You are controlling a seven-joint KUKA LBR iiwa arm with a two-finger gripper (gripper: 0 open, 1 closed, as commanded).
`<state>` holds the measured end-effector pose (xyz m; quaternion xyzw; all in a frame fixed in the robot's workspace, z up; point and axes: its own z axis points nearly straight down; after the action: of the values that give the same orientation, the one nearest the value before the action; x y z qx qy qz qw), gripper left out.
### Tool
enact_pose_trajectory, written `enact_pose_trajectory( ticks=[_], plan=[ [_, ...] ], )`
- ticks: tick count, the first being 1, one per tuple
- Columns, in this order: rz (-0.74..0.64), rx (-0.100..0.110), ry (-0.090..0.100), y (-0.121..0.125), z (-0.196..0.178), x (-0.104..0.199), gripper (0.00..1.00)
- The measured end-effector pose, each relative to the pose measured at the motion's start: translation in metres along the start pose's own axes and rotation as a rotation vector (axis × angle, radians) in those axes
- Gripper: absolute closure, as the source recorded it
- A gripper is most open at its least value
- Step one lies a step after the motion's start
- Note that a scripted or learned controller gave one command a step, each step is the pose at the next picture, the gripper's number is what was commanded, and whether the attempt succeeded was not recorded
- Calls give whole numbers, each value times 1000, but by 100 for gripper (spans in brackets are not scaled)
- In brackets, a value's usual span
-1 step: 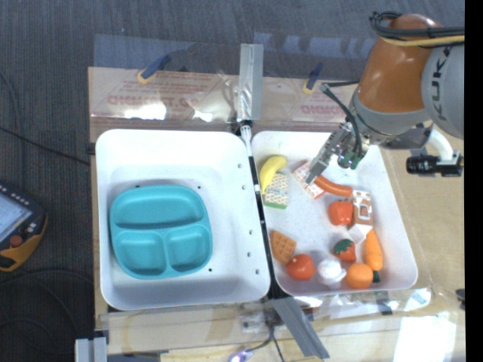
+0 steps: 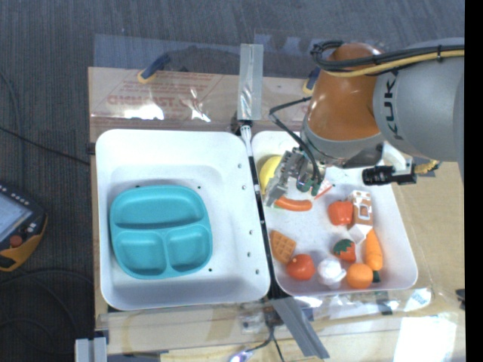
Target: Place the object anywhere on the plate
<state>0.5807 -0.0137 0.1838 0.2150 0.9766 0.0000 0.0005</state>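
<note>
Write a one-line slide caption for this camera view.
Robot arm lowers its gripper among toy food in the right bin; blue plate waits left.

Overhead slanted view of both bins (image 2: 106, 202)

Even, fairly bright overhead light fell on the scene. The two-finger metal gripper (image 2: 296, 173) looked slightly soft. Left of it, the glossy white plastic bin (image 2: 151, 145) showed mild glare and faint shadows.

The plate (image 2: 160, 230) lies in the left bin (image 2: 121, 145). The right bin (image 2: 400, 251) holds the toy foods: banana (image 2: 266, 168) at the rear left, waffle (image 2: 282, 245) and tomato (image 2: 301, 267) at the front left, carrot (image 2: 373, 249) at the right.
</note>
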Motion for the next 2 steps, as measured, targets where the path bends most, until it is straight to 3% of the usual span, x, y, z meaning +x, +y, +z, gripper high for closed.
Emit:
enact_pose_trajectory(
  ticks=[1, 2],
  plan=[
    [-164, -1, 2, 74, 0, 81, 100],
    [-326, -1, -2, 122, -123, 79, 100]
  ],
)
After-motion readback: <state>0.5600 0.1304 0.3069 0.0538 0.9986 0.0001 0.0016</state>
